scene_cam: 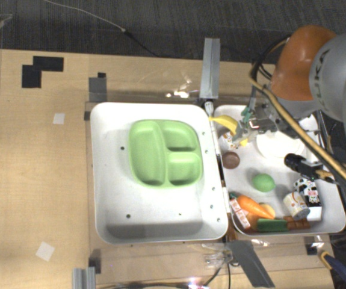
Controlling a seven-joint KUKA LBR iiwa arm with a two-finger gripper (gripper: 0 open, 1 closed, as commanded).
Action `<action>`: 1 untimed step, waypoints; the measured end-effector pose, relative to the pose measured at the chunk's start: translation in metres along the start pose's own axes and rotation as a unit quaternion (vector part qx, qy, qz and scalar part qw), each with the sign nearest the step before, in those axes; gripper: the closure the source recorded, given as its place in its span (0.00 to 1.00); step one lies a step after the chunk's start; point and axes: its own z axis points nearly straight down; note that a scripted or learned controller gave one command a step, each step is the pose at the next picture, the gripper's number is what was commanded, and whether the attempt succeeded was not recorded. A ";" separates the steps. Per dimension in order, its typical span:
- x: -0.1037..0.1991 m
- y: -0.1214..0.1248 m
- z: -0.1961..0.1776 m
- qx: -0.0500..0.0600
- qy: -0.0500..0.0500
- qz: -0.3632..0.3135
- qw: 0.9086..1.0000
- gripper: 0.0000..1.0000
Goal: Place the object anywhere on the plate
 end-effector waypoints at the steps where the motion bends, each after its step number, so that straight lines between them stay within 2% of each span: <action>1: 0.086 -0.007 0.000 -0.001 0.001 -0.112 0.994 1.00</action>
